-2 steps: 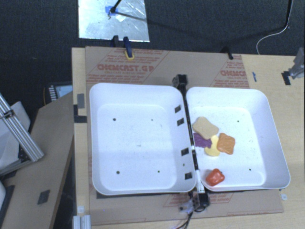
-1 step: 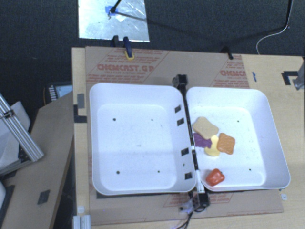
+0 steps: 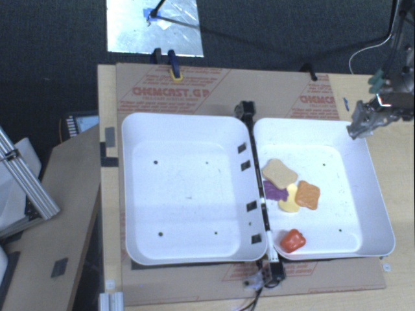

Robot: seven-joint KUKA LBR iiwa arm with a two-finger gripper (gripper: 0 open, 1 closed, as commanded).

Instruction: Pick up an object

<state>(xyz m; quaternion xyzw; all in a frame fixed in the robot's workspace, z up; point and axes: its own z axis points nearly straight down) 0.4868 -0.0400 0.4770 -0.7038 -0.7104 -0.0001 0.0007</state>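
Camera view: gripper [image 3: 358, 129] hangs over the right bin's [image 3: 363, 173] far right rim; finger opening cannot be told. Tan piece [image 3: 279, 172], purple piece [image 3: 275, 190], orange piece [image 3: 308, 194] and red piece [image 3: 292, 240] lie near the bin's left wall.

Two shallow white plastic bins sit side by side on a tan cardboard sheet [image 3: 194, 89] printed with red lettering, which covers a pale wooden bench [image 3: 107, 109]. The left bin [image 3: 130, 173] and the right bin [image 3: 373, 193] meet at a dark centre seam fixed with small black clips [image 3: 245, 166]. A square silver foil sheet [image 3: 154, 17] lies on the dark carpet beyond the bench. A blue-and-yellow clamp [image 3: 174, 67] grips the cardboard's far edge. An aluminium frame rail [image 3: 23, 173] slants in at left.
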